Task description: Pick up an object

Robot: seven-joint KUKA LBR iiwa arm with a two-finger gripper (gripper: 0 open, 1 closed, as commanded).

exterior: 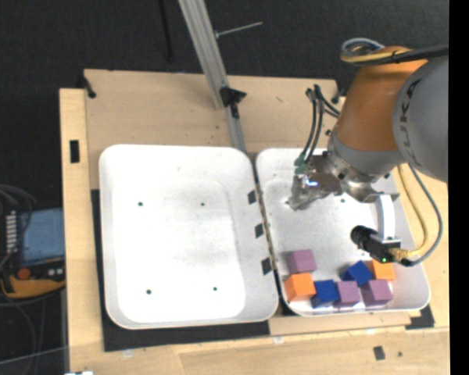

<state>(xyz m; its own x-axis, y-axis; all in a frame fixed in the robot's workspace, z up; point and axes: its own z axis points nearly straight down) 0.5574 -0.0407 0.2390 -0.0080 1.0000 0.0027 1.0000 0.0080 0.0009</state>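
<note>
Blocks, purple [301, 259], orange [300, 286] and blue [325, 291], cluster at the right bin's [280, 170] near edge. Both bins sit on a wooden surface [164, 112] over dark floor. End effector [301, 194] hangs above bare bin floor; its grip state cannot be told. A metal pole [207, 45] slants behind.

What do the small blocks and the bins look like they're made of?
The blocks, such as the orange block and a purple block, look like matte foam or painted wood: flat color, no glare; I can't tell which. The right bin and left bin look like smooth molded white plastic, with rounded corners and a slight sheen.
</note>
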